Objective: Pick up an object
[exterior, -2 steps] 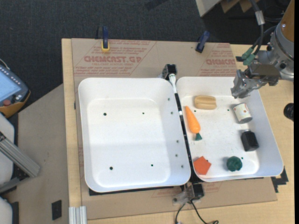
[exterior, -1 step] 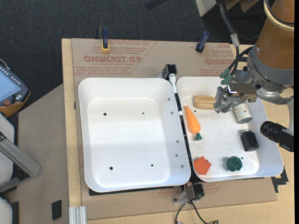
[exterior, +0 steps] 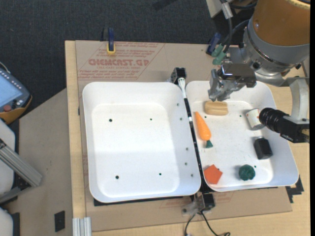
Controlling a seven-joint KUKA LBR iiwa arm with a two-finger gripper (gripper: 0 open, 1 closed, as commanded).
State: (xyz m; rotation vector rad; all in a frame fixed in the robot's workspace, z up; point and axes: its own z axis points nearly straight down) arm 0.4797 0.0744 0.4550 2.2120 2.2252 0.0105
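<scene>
We see the arm (exterior: 275,28) reaching down from the upper right, its gripper (exterior: 217,93) pointing straight down just above the tan bread roll (exterior: 216,107) in the right bin (exterior: 280,178). The fingers seem close together, holding nothing. An orange carrot (exterior: 202,126) lies just beside the roll.

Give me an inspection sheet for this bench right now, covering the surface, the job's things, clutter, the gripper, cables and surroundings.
Surface: two white bins side by side on a cardboard sheet; left bin, right bin.
Job's things: in the right bin, a tan block, orange carrot, orange-red piece, green lump, small black block, white piece.
Clutter: nothing seen.
Gripper: the gripper sits just above the tan block; finger state unclear.
Cables: one cable trails off the front edge; more run along the arm.
Surroundings: blue-yellow clamp at the back, dark floor.
</scene>
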